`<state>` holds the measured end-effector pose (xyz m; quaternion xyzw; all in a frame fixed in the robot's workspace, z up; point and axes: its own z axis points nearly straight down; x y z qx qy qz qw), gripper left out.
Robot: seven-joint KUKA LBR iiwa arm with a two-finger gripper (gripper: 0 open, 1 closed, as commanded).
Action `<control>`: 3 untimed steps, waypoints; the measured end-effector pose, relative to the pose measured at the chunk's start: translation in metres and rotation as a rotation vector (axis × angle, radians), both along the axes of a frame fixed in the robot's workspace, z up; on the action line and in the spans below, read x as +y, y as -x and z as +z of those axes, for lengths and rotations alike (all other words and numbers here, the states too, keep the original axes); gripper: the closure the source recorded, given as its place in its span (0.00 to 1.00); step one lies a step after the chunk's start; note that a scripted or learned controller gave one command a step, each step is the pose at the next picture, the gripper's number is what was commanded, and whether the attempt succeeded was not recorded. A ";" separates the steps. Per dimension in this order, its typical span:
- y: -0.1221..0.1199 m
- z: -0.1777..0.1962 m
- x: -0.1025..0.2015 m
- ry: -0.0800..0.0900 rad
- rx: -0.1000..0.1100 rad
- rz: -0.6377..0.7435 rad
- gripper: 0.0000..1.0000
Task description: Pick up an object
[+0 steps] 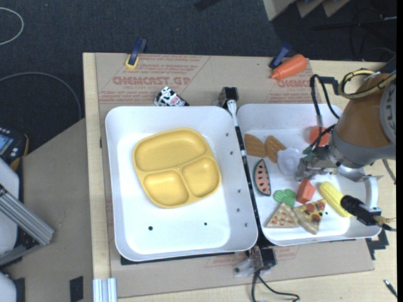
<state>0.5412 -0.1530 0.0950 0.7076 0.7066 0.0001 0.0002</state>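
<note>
The right bin (252, 115) holds several toy foods. Two brown crackers (263, 146) lie at its left, with a watermelon slice (261, 177) below them. Near the front edge are a green piece (284, 197), two pizza slices (295, 216), a red-orange block (305, 190) and a yellow corn cob (332, 195). My gripper (310, 167) hangs low in this bin, just above the red-orange block and beside a pale clear object (288, 159). An orange piece (317, 134) shows behind the gripper, partly hidden by it.
The left bin (119, 187) holds a yellow divided plate (176, 167). On the bench behind the bins lie an orange carrot toy (289, 67), a yellow and blue clip (134, 53) and a small black-and-white toy (169, 97). Black cables (322, 99) loop around the arm.
</note>
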 end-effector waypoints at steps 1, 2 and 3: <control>-0.006 0.049 -0.009 0.003 -0.006 0.001 1.00; -0.017 0.101 -0.010 0.003 -0.007 0.003 1.00; -0.018 0.132 -0.011 0.002 -0.006 0.003 1.00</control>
